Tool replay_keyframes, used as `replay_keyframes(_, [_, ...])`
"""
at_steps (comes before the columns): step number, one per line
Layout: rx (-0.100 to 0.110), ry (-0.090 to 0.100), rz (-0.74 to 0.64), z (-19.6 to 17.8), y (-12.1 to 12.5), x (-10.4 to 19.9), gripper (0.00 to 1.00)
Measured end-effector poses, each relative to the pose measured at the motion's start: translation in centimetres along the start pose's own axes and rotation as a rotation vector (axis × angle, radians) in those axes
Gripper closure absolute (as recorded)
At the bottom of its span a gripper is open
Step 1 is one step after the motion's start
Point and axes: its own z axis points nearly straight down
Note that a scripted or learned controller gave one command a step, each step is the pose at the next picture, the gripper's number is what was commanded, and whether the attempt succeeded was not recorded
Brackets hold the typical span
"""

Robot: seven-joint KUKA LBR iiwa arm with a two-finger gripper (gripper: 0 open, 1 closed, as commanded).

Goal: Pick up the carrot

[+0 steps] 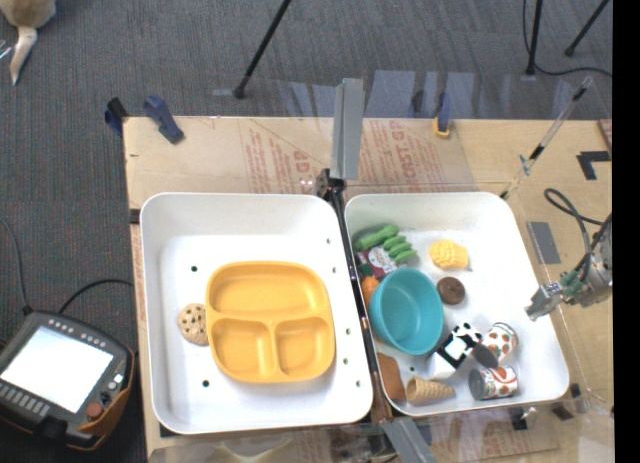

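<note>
The carrot [370, 288] peeks out at the teal bowl's [407, 310] nine o'clock, green beans [385, 242] at twelve. The gripper [545, 303] sits at the right bin's [500, 213] three o'clock edge; its finger state I cannot tell.

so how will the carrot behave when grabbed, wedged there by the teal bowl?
The carrot looks like small moulded toy food, so probably stiff and light. Just an orange sliver shows between the teal bowl and the bin wall; it may slip or pivot rather than lift. The bowl would likely get nudged.
</note>
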Motion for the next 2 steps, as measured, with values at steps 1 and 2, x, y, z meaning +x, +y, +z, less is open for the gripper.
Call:
replay_keyframes(1, [0.004,0.003,0.043,2.28,0.02,0.18,1.00])
replay_keyframes(2, [0.001,0.001,0.029,1.63,0.08,0.14,1.00])
